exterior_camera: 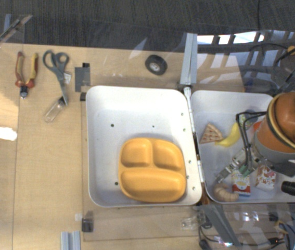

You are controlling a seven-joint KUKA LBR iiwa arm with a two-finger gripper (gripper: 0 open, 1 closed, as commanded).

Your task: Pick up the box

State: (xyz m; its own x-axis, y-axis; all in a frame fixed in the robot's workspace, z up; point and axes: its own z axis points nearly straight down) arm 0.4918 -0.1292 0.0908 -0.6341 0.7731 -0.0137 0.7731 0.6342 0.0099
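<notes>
While the pincer (239, 166) grip can't be told, two boxes (241, 184) flank it.

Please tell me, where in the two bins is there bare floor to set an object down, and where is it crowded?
Left bin: bare floor above and left of the yellow tray. Right bin: a bare strip along its upper part, above the pizza slice. Crowded lower down, around the gripper, the small box and the arm.

1. Two white bins: the left bin (100, 139) and the right bin (215, 108).
2. One orange compartment tray (151, 169).
3. Two small cartons: one box (241, 183) and another (266, 177).
4. One pizza-slice toy (210, 134).
5. One banana (232, 135).
6. One pair of scissors (58, 69).
7. One pair of pliers (25, 73).
8. One tape roll (156, 64).
</notes>
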